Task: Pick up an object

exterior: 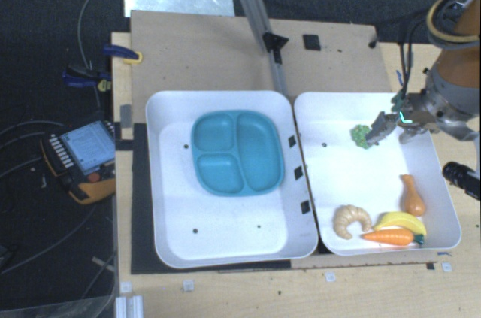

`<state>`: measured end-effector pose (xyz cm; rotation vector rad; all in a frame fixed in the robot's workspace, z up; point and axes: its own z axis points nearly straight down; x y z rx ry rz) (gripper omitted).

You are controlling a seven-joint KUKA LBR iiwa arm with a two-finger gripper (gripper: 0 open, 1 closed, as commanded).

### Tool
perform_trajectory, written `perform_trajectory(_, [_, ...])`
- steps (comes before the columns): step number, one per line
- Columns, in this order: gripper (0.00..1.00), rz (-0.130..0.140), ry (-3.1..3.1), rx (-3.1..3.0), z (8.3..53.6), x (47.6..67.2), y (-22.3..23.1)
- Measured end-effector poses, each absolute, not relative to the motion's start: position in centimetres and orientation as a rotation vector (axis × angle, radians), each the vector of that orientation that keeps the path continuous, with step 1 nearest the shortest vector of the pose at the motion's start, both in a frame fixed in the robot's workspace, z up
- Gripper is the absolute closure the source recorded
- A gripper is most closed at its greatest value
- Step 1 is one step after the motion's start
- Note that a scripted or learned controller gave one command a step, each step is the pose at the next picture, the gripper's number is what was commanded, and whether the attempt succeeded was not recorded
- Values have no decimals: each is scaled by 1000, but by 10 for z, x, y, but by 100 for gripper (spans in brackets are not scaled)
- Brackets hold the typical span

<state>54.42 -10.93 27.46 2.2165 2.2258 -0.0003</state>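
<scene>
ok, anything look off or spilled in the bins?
Nothing stands out. The blue plate sits flat in the left bin; broccoli, croissant, banana, carrot lie inside the right bin.

The arm is cut off by the right edge of the view. The fingertips of the gripper, just right of the broccoli piece, are too small and dark to resolve. The banana is partly covered by the carrot.
</scene>
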Motion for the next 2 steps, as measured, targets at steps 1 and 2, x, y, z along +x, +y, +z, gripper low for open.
perform_trajectory(1, [0,2,2225,2215,275,545,-109])
perform_trajectory(2, [0,-1,2224,2220,233,550,-109])
